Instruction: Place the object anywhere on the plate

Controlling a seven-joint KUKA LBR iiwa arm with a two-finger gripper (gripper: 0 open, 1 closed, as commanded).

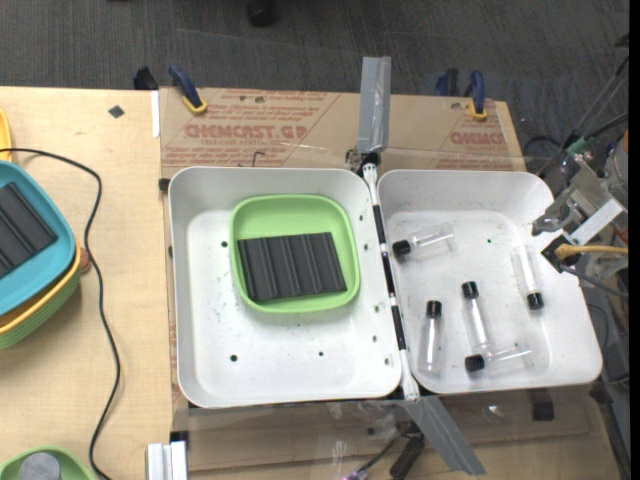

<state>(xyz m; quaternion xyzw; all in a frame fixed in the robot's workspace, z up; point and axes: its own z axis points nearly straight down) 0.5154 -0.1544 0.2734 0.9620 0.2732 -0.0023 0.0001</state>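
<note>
- Five clear vials (474, 320) with black caps, lying flat and apart on the floor of the right bin (560, 353); none on the plate yet, and no telling which one is meant.
- Flat on their sides, being round and loose; liable to roll if nudged.
- Closest to the arm: the rightmost vial (526, 274), just beside the bin's right wall, probably the easiest first pick.
- Green plate (296, 206) seated in the left bin (200, 308), across the shared rim from the vials.
- Lined with a dark ridged insert (293, 266), with grooves likely to check rolling.
- Gripper (562, 218) poised at the right bin's right rim, no vial seen in it; released or clenched, cannot tell.
- By the look of it, pick, carry and set-down all yet to do.
</note>
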